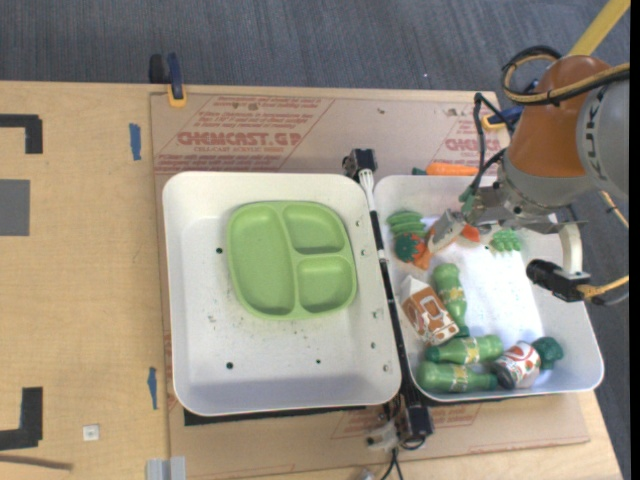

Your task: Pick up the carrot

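In the right bin [590, 353], near its far left corner, the carrot [432, 244] is lying as a small orange piece just beside some green leafy toy vegetables [406, 222]. The gripper [462, 226] is hovering close over that spot, at the end of the grey arm [560, 138] with its orange band; whether it is spread, pressed together or pinching the carrot cannot be told from this slant. Crowding the bin's near edge are green bottles [460, 353], a red-and-white can [518, 364] and a brown-and-white carton [430, 313], with another green item [506, 240] lying by the gripper's right side. The left bin [190, 298] is carrying a green divided plate [292, 258] near its middle. Both bins are sitting side by side on the counter [80, 268].
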`<state>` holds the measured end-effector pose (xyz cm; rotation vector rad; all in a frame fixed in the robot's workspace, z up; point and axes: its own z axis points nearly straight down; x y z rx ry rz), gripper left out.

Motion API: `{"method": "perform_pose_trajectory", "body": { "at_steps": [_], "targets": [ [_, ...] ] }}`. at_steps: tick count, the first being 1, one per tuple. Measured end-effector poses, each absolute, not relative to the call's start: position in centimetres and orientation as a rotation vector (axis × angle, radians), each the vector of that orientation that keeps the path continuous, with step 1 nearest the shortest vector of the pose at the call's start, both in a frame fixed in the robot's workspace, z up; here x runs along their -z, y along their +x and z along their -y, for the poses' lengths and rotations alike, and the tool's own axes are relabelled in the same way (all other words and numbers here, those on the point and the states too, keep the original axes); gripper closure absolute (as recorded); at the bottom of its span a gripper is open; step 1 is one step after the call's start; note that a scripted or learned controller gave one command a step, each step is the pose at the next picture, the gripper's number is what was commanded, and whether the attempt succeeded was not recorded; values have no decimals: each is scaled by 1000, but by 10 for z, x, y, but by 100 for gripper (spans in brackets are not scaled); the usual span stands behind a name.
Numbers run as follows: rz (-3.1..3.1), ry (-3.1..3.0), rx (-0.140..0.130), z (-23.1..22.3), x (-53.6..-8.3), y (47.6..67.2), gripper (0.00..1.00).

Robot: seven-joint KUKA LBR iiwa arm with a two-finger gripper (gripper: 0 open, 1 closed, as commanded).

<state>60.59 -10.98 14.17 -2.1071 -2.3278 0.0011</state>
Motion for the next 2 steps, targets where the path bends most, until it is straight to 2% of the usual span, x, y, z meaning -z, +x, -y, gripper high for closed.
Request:
{"method": "perform_pose_trajectory", "body": {
  "at_steps": [1,2],
  "targets": [
    [2326,-2119,2,154,-259,640,0],
    [2395,-2030,-1,110,-125,652,0]
  ]
}}
